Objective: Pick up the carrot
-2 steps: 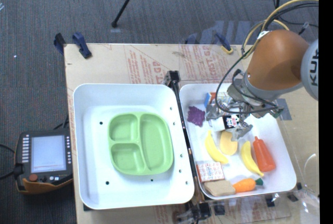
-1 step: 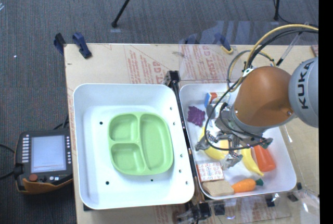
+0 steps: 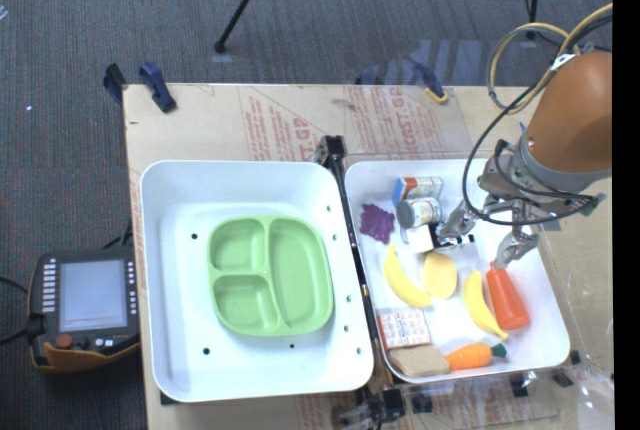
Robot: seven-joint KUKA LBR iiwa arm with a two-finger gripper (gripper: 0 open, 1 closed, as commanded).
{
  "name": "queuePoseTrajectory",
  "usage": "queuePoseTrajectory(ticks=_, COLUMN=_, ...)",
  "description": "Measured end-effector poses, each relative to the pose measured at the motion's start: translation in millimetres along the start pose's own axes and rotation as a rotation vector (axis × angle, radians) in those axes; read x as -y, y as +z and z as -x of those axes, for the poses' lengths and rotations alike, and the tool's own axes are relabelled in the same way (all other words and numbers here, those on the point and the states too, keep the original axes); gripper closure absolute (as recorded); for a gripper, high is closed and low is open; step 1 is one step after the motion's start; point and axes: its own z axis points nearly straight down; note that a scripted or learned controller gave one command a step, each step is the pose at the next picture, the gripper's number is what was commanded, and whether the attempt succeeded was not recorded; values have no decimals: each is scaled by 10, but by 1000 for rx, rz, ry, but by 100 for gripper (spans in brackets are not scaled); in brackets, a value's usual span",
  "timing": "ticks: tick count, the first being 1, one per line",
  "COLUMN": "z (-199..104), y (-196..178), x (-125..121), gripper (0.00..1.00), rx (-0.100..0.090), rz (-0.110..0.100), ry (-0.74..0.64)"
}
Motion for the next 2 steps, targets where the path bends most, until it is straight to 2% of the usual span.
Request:
queuePoseTrajectory(ticks=1, z=-585, y=497, x=-307, gripper=0, rx=-6, rz=16, ry=-58)
queuePoseTrajectory(ticks=2, z=-752, y=789, x=-670, gripper=0, rx=26, rz=-3, ry=-126)
